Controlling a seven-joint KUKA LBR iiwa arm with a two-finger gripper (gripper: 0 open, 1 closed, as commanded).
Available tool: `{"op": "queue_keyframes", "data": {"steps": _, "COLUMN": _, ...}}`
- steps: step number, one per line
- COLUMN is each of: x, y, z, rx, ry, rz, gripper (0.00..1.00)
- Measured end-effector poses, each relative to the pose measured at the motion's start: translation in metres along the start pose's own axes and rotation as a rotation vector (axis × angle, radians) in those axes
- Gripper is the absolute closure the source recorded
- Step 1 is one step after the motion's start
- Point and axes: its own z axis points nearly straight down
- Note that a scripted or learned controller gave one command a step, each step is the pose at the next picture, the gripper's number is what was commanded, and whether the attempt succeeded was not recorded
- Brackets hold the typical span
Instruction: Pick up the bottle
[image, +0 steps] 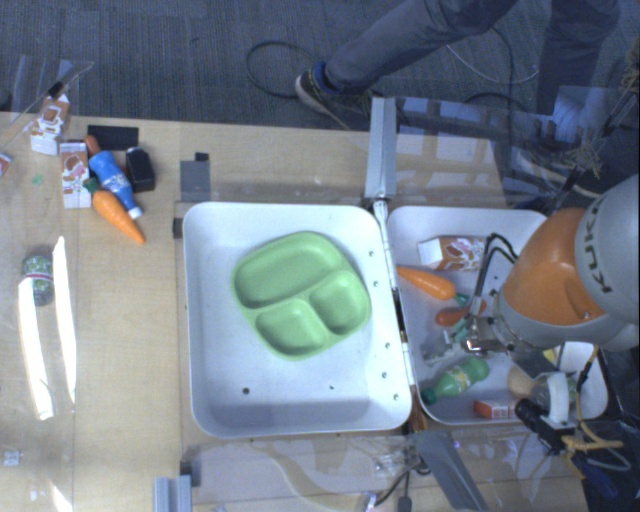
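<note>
- The bottle (456, 380), green, lies on its side near the right bin's (415, 300) front edge.
- The gripper (468, 338) is just above the bottle; whether it is wide or narrow cannot be told.
- A carrot (425, 284) and a red piece (449, 316) lie just behind.
- A carton (460, 252) sits at the back.
- A green tray (300, 293) fills the left bin (215, 380).
</note>
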Motion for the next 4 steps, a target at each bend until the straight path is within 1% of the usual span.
{"op": "queue_keyframes", "data": {"steps": 1, "x": -0.067, "y": -0.004, "z": 0.000, "rx": -0.004, "ry": -0.002, "rz": -0.147, "gripper": 0.00}}
{"op": "queue_keyframes", "data": {"steps": 2, "x": -0.074, "y": -0.002, "z": -0.001, "rx": -0.004, "ry": 0.014, "rz": 0.037, "gripper": 0.00}}
{"op": "queue_keyframes", "data": {"steps": 3, "x": -0.018, "y": 0.001, "z": -0.001, "rx": -0.006, "ry": -0.002, "rz": 0.059, "gripper": 0.00}}
{"op": "queue_keyframes", "data": {"steps": 4, "x": -0.021, "y": 0.018, "z": -0.032, "rx": 0.011, "ry": 0.000, "rz": 0.243, "gripper": 0.00}}
